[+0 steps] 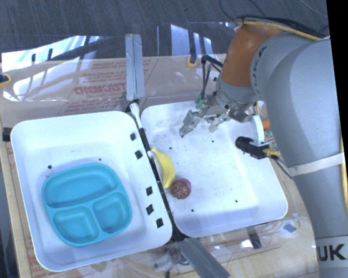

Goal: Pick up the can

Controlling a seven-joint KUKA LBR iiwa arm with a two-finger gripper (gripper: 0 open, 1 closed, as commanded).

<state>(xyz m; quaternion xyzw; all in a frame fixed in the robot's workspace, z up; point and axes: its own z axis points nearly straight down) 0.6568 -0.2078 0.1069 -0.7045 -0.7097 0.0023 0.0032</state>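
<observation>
A small round reddish-brown object (180, 188), possibly the can seen from its end, lies in the right bin (233, 213) near the left wall. It sits just below a yellow banana (164, 168). My gripper (201, 122) hovers over the far part of the right bin, up and to the right of that object and well apart from it. Its fingers (188, 127) are spread open with nothing between them. A white item with a coloured label (264, 135) peeks out from behind the arm at the bin's right wall, mostly hidden.
The left bin (28, 153) holds a blue divided plate (86, 202). A black piece (250, 146) juts out by the right wall beside the arm. The grey arm (302, 107) covers the right bin's right side.
</observation>
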